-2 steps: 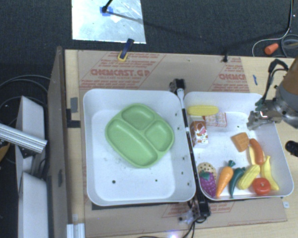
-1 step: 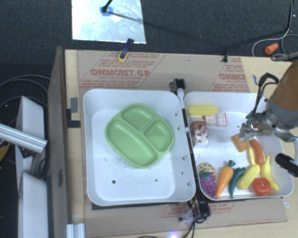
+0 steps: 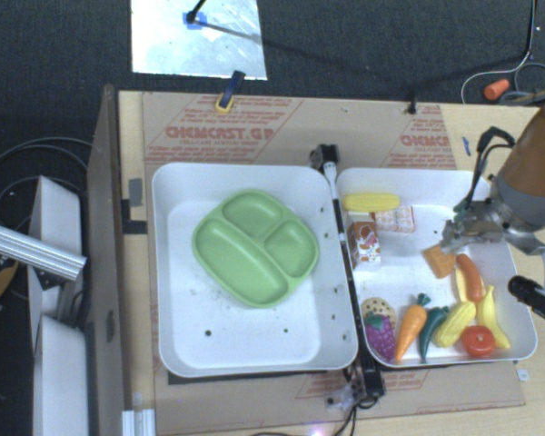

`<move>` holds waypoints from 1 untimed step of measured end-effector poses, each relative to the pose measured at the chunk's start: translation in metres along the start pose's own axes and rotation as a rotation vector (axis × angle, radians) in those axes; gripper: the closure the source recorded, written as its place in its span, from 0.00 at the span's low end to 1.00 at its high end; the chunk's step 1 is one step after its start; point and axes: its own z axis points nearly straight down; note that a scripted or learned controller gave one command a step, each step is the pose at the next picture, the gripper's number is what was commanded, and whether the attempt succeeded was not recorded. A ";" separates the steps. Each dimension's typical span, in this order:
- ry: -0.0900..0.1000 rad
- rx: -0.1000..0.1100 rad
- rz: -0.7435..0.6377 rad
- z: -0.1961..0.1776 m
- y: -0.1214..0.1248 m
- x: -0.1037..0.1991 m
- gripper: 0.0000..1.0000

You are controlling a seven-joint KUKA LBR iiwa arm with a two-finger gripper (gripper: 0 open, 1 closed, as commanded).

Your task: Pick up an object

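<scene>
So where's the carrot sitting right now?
The carrot lies in the right bin, near its front edge, between the purple grapes and the green vegetable.

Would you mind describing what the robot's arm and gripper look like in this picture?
The arm is a thick rounded body with an orange upper section and a grey band below it. A black cable loops along its left side. The gripper at its end is a small grey metallic assembly.

You look down from one fixed camera above the bench, tilted at a slant, far enough back to take in both shallow white plastic bins [image 3: 177, 271] side by side; the grey, orange-banded arm [image 3: 538, 175] enters at your right.
</scene>
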 end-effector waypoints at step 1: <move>0.003 0.004 -0.005 -0.007 -0.020 0.080 1.00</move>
